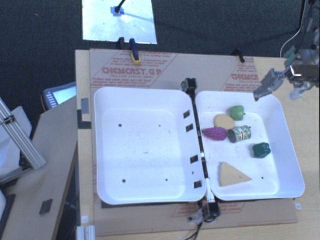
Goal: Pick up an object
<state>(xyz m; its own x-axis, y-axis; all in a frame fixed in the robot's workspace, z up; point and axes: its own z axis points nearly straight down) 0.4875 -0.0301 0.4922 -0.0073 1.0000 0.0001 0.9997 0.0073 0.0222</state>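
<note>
The right bin [287, 149] holds several small objects. A light green pepper-like piece [236, 112] lies near its back, with a pale yellow oval [224, 121] beside it. A purple lump [214, 133] and a small can [239, 133] on its side lie mid-bin. A dark green piece [261, 149] sits to the right, and a tan wedge [232, 174] lies near the front. My gripper [279, 89] hangs above the bin's back right corner, open with nothing between its fingers, apart from all the objects.
The left bin [105, 134] stands beside the right one, joined by a black divider strip with clips [196, 134]. A yellow and blue clamp [134, 51] sits at the bench's back edge. A shiny plate [118, 14] lies on the floor behind.
</note>
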